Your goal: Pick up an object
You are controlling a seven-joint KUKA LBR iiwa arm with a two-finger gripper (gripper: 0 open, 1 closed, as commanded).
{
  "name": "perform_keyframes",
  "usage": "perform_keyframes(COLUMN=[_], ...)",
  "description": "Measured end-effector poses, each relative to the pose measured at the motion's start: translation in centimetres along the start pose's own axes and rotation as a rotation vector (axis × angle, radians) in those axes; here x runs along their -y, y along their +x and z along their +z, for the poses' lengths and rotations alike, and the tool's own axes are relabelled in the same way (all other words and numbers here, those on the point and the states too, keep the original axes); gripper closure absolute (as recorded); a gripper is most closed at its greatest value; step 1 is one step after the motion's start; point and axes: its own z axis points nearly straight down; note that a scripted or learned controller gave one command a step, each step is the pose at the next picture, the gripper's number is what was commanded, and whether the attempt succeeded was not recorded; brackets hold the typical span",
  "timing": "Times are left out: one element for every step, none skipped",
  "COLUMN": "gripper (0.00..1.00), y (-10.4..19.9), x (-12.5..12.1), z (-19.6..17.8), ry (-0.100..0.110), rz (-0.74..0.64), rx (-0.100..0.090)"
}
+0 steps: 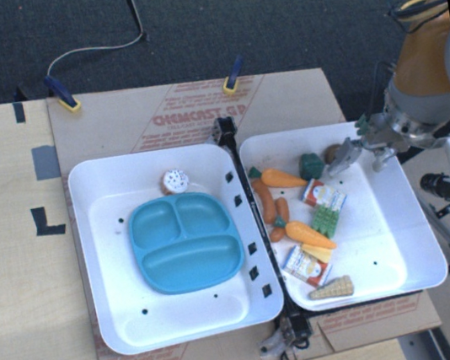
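From the overhead camera I see the gripper (pixel 342 157) low over the right bin (pixel 402 214), near its far rim. Its jaws point toward the toy pile; I cannot tell how wide they stand, and I see nothing between them.

The nearest candidate is the small red-and-white pack (pixel 321 194), just on the near side of the gripper. I judge it light, thin-walled and a bit slick, so it is best pinched across its narrow sides. Touching it on the near side is a green block (pixel 326 219), studded and stiff, with flat faces that should grip well. The carrots (pixel 309 235) look like smooth, tapered hard plastic; I'd take one at mid-body, since the taper could squirt out. A dark green lump (pixel 311 164) lies just left of the gripper.

The left bin (pixel 98 239) holds a blue divided plate (pixel 187 241), glossy and rigid, and a white dotted ball (pixel 175 180).
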Motion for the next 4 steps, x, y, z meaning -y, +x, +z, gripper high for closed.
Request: perform_keyframes(gripper=[0.00,0.00,1.00,1.00], y=[5.6,6.5,6.4,11.6], x=[-4.7,-7.0,-6.8,-1.0], z=[11.7,12.2,11.3,1.9], ry=[-0.003,0.057,0.067,-0.001], rz=[-0.001,0.016,0.013,-0.001], rx=[0.000,0.006,0.008,0.000])
